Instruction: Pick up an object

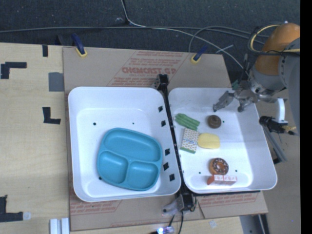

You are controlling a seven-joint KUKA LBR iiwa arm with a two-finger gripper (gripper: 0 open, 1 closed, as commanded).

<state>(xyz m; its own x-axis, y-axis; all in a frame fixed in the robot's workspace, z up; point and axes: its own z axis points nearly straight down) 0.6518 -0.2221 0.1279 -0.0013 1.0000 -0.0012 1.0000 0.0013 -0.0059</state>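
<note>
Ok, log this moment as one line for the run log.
gripper: open, above right bin far edge, holding nothing | nearest: brown ball | left bin: blue tray | pick: not yet done

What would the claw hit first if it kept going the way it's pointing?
Probably the floor of the right bin. The open claw points down and left, toward bare floor just short of the small brown ball; depth is unclear.

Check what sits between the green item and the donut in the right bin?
In the camera view, the yellow piece lies between the green item and the donut, with the speckled sponge just left of it.
</note>
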